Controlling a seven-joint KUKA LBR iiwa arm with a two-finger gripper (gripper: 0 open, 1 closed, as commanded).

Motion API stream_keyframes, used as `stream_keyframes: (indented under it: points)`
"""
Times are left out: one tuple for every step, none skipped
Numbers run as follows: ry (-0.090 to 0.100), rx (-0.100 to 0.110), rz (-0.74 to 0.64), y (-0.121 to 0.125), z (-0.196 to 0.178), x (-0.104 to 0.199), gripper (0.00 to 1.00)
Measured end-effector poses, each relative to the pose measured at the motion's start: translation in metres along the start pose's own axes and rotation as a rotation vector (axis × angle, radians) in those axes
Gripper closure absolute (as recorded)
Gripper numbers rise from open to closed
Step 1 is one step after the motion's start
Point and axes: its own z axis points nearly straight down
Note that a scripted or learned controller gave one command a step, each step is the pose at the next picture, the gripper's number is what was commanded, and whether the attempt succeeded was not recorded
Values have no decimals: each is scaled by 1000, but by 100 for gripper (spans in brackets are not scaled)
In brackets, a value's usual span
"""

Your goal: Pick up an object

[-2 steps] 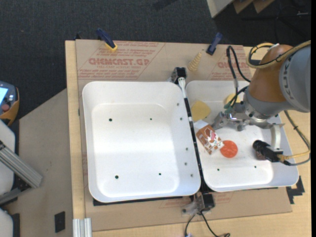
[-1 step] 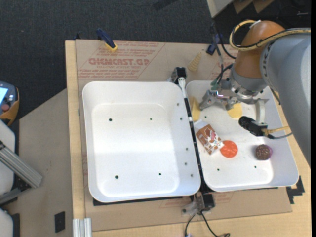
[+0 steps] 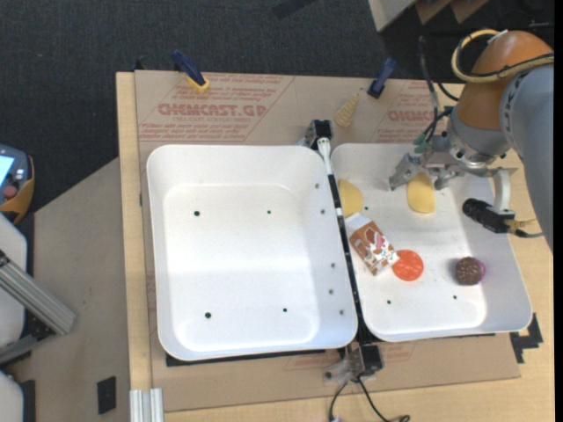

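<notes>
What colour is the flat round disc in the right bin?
Orange-red; the disc shows plainly in the camera view, beside the patterned packet.

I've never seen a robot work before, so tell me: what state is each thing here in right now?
Gripper: over the right bin, fingers either side of the yellow piece.
Yellow piece: under the gripper.
Yellow disc: lying by the divider.
Packet: lying flat, touching the orange disc.
Orange disc: lying flat.
Dark ball: resting alone.

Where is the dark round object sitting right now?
The dark round object lies in the right bin, near its right wall, to the right of the orange disc and well below the claw.
</notes>
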Motion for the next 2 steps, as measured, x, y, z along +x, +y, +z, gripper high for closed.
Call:
stream_keyframes:
  points:
    - [0, -2, -5, 1, -11, 4, 100]
    - [3, -6, -8, 2, -112, 47, 100]
